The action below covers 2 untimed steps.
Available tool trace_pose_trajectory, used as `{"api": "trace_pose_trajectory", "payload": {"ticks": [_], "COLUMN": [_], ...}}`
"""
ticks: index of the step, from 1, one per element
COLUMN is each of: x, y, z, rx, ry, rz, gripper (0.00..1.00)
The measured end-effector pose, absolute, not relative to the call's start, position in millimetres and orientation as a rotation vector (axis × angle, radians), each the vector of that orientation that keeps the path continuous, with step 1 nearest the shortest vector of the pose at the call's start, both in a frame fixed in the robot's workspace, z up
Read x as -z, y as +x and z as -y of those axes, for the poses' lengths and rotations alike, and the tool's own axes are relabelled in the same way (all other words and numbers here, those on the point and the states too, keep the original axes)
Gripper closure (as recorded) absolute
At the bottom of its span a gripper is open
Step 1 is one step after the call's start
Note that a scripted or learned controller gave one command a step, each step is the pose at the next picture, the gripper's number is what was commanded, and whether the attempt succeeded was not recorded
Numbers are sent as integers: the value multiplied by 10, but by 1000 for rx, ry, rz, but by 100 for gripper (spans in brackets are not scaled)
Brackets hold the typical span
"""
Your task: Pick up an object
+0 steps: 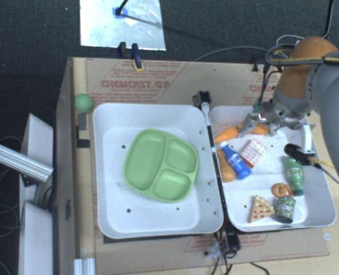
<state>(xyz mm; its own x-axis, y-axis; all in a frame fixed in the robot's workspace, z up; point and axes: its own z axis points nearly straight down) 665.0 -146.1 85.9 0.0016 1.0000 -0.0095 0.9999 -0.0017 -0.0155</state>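
Observation:
My gripper (260, 125) hangs low over the back of the right bin (324, 208). Its two fingers stand apart, and a small orange piece (261, 130) lies between them on the bin floor. An orange carrot (226, 134) lies just to its left. Nearer the front are a blue bottle with a white cap (234, 160), a red and white box (253, 152), a green bottle (293, 174), a pretzel (282, 189), a pizza slice (261, 209) and a small can (285, 209). Nothing is lifted.
The left bin (112, 211) holds a green divided plate (160, 165). A green ball (84, 102) rests on the bench beyond the left bin's back corner. A black divider (212, 153) runs between the two bins.

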Motion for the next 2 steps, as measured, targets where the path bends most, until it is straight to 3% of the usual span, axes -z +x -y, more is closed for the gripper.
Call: {"api": "trace_pose_trajectory", "payload": {"ticks": [1,2], "x": [-834,-922], "y": [6651,6623], "z": [1647,1706], "rx": [-15,-35], "ry": [-2208,-2210], "rz": [2209,2207], "gripper": [0,100]}}
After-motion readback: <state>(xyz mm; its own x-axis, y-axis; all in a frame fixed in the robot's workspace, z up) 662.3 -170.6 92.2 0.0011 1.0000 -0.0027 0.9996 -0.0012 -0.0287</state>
